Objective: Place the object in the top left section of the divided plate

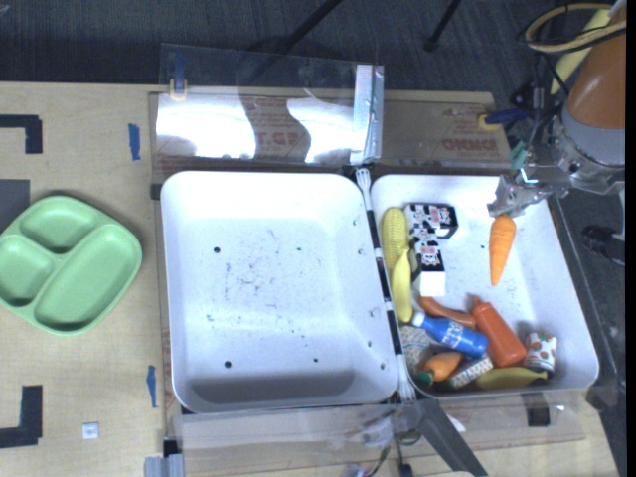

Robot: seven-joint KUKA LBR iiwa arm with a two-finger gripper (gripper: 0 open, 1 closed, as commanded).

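Observation:
An orange toy carrot [502,248] hangs point down over the upper right part of the right bin [568,296]. Its thick top end sits between the fingertips of my gripper [507,210], which is shut on it. The grey arm with its orange band [599,92] reaches in from the right edge. The green divided plate [114,256] lies on the bench far to the left, outside both bins. Its top left section [60,222] holds nothing.
The left bin [268,276] lies between the carrot and the plate. Piled in the right bin are a yellow corn cob [396,235], a banana [401,288], a black-and-white packet [429,223], a blue bottle [455,336] and a red bottle [497,332]. A clear panel [268,112] stands behind the bins.

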